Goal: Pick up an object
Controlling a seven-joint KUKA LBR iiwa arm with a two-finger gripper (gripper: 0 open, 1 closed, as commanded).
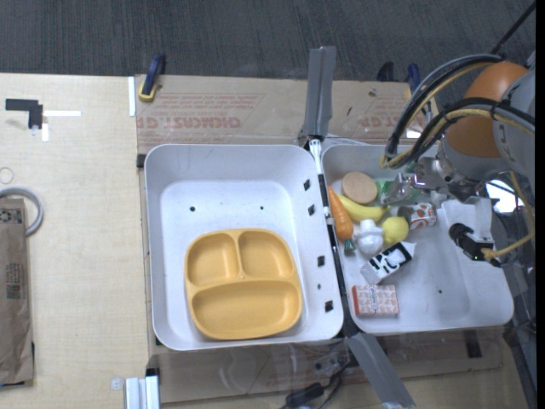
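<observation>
The arm (498, 118) runs off the right edge (its fingers too cluttered to read).

The gripper (407, 187) hangs low in the right bin (443, 301), over a heap of toy food. A banana (364, 211), a lemon (394, 227) and a carrot (341, 216) lie just beside it. A yellow divided plate (243, 283) sits well apart in the left bin (170, 228).

Light was bright and even; soft shadows, mild glare on white bins (162, 228), slight softness at edges.
</observation>
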